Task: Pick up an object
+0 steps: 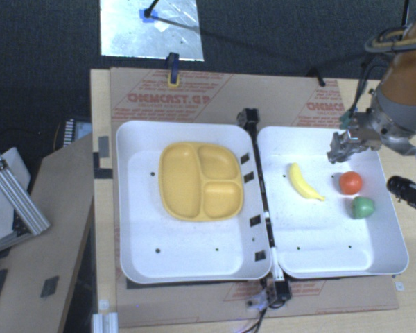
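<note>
While the gripper (341, 148) hovers near the tomato (351, 182), whether open or closed I cannot tell, it should centre directly overhead before descending

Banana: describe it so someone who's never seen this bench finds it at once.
Take the right-hand white bin of the two. The banana lies on its floor near the middle, left of the red-orange ball and the green ball. It is the only long, curved, yellow piece there; its neighbours are small and round.
</note>
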You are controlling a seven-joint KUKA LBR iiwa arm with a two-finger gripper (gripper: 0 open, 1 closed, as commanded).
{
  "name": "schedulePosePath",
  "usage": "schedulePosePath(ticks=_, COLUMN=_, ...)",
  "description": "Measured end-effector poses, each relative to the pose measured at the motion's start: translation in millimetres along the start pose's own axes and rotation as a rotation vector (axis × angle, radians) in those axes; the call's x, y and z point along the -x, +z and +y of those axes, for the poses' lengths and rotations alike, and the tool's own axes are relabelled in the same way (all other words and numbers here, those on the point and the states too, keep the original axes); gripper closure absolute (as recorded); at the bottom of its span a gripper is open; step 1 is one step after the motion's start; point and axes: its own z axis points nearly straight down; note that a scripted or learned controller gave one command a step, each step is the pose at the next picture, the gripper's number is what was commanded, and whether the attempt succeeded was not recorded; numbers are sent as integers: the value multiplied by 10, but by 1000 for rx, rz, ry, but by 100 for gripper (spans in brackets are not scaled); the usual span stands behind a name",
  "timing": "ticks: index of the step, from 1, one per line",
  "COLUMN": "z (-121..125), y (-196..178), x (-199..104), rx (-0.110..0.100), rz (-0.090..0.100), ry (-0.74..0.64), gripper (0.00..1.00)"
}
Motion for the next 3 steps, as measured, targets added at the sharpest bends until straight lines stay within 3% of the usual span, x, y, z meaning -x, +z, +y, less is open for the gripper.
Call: schedulePosePath(ticks=3, z=413, y=245, x=-1394, rx=-1, rz=1, ry=-1, gripper=100)
